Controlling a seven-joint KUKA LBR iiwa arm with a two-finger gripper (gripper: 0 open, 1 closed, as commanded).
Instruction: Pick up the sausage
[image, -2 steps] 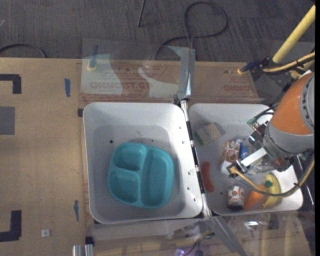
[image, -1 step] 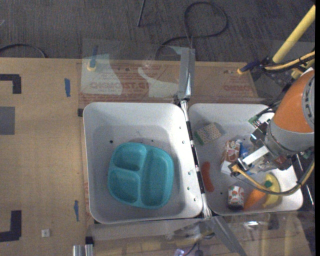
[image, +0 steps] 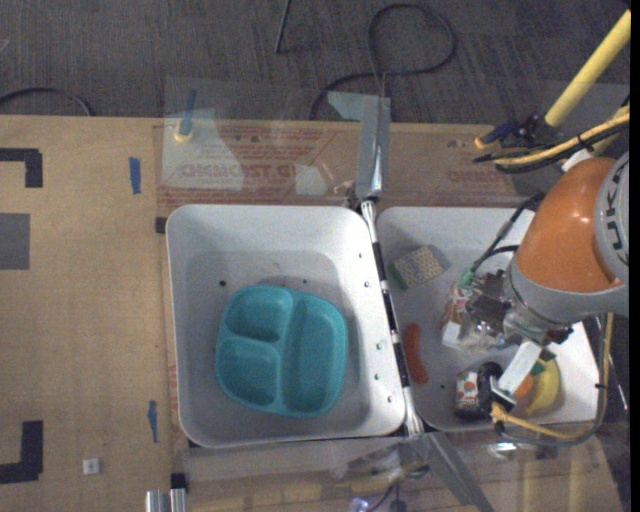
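While the arm (image: 575, 250) reaches in from the right over the right bin (image: 440, 225), the sausage (image: 415, 353) lies on that bin's floor close to its left wall, a slim red piece running roughly parallel to the divider between the bins. It sits apart from the gripper (image: 480, 315) (whose state I cannot tell from this angle), which hangs above the bin's middle. Near the gripper's lower side rest a small dark can (image: 468, 393) and a banana (image: 545, 388). A tan, speckled sponge (image: 418, 266) lies toward the bin's upper left. Over in the left bin (image: 200, 240), a teal divided plate (image: 282, 350) rests on the floor.
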